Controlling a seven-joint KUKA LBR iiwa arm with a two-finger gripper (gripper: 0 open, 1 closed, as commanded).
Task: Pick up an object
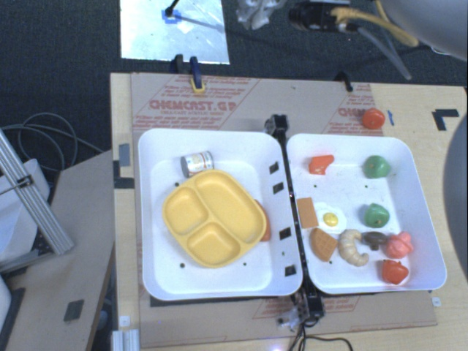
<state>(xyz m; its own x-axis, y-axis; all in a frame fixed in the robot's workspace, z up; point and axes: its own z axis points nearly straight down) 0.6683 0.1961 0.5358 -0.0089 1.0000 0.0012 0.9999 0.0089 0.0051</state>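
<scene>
White plastic bins sit side by side on your wooden surface (pixel 439 104), and nothing has been picked yet; you are at the very start, with the choice of target open. A grey blur of the arm (pixel 428 9) shows at the top right corner, well above the bins; you cannot tell how its fingers stand.

Going from largest to smallest: the left bin (pixel 157 269) holds a yellow divided tray (pixel 212 218), with a small silver can (pixel 196 163) lying on its side just beside the tray's upper edge. The right bin (pixel 424 196) holds a scatter of toy food: two green pieces (pixel 376 167) near its right side, a croissant (pixel 353 247), a brown wedge (pixel 322 244), a cracker (pixel 307 212), a fried egg (pixel 330 219), an orange piece (pixel 320 164), a pink piece (pixel 398 245) and a red piece (pixel 395 271). A red tomato (pixel 373 118) lies outside, on the board above that bin.

Your next move, as a judgement: bring the arm down over one well-separated item, such as an upper green piece, since the lower cluster lies crowded.
</scene>
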